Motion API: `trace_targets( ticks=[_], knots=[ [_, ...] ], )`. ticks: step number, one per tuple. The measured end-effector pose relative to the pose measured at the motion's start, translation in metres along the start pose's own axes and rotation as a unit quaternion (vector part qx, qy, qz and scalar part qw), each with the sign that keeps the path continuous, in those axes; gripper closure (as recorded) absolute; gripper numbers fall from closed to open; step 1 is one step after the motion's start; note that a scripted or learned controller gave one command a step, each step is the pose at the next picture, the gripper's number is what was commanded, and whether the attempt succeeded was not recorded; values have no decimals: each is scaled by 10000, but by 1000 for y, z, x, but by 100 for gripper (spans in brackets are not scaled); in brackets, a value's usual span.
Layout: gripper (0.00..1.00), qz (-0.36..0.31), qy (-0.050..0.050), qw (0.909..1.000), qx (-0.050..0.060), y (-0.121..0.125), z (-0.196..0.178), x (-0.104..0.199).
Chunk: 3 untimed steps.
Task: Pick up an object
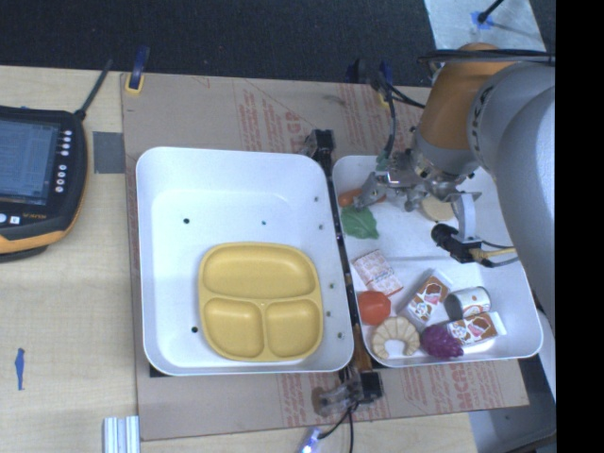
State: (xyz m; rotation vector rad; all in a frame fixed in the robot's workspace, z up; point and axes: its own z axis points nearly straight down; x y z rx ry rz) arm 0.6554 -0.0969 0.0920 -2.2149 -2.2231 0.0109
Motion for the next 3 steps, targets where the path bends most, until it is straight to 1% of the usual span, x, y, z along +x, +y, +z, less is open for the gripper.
trace_targets(
  ticks=[3],
  knots=[
    [0,-3,-1,10000,5,0,0,1]
  ],
)
